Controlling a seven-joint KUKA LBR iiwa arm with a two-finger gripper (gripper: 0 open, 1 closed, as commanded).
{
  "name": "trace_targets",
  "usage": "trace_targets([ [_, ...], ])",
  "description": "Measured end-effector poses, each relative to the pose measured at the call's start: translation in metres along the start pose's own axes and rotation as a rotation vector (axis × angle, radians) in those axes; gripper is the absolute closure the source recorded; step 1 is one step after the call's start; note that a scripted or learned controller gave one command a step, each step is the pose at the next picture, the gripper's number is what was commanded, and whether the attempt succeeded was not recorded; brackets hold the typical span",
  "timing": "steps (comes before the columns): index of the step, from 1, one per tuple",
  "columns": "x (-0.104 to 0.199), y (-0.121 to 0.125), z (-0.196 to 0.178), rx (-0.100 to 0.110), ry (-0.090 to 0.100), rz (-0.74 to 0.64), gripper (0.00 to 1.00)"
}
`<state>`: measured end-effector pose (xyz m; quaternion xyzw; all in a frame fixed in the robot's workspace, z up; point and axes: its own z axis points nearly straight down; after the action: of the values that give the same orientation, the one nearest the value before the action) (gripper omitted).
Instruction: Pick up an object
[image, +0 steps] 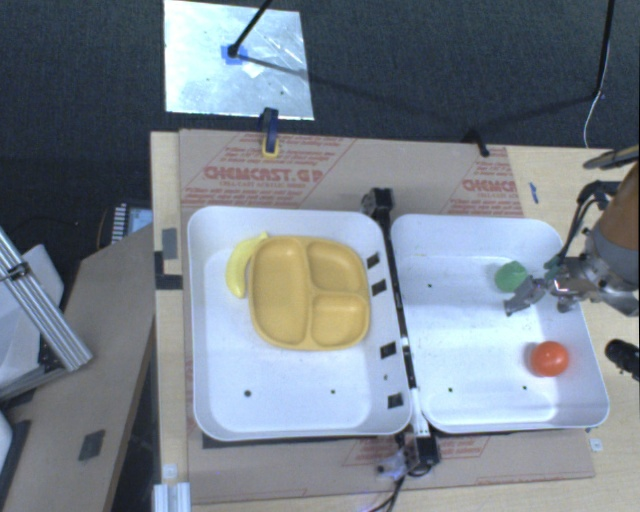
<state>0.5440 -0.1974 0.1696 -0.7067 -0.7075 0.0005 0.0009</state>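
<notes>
A small green ball (511, 274) lies in the right bin (470, 400) near its far right side. An orange-red ball (548, 358) rests closer to the front right corner. My gripper (543, 298) reaches in over the bin's right rim, just right of and slightly below the green ball and above the orange-red ball. Its fingers (521, 298) stand apart and open, with nothing between them. A yellow divided plate (307, 292) sits in the left bin (280, 410), and a yellow banana (238, 266) lies along the plate's left edge.
A black divider with clips (393, 320) runs between the two bins. The bins sit on a brown board (340, 168). A shiny metal sheet (238, 60) lies on the dark floor behind the bench. A cable (598, 90) hangs at the far right.
</notes>
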Motion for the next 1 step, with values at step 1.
trace_targets([
  [1,0.0040,0.0066,0.0598,0.000,0.000,0.000,0.00],
])
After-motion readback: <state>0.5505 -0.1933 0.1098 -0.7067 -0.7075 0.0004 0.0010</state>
